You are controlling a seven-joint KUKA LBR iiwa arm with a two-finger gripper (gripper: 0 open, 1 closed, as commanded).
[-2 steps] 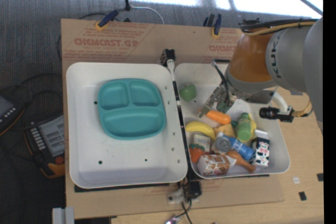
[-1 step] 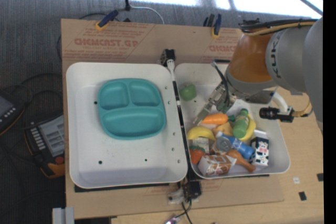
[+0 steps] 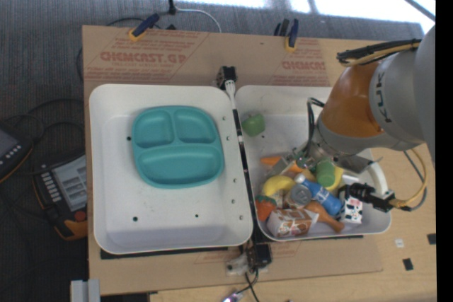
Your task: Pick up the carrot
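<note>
The right bin (image 3: 283, 104) holds a pile of toy food. An orange tapered piece that looks like the carrot (image 3: 329, 208) lies at the front of the pile, between a blue item (image 3: 312, 192) and a white die (image 3: 352, 209). Another orange piece (image 3: 272, 161) pokes out at the pile's left. My gripper (image 3: 306, 158) reaches down into the middle of the pile, just behind a green cylinder (image 3: 325, 172), with its tip hidden among the objects. The view shows nothing held by it.
A green round item (image 3: 253, 124) lies apart at the back left of the right bin. A yellow fruit (image 3: 277, 185), a red-orange item (image 3: 263, 210) and a snack packet (image 3: 290, 221) crowd the front. A teal divided plate (image 3: 177, 146) sits in the left bin (image 3: 113, 216).
</note>
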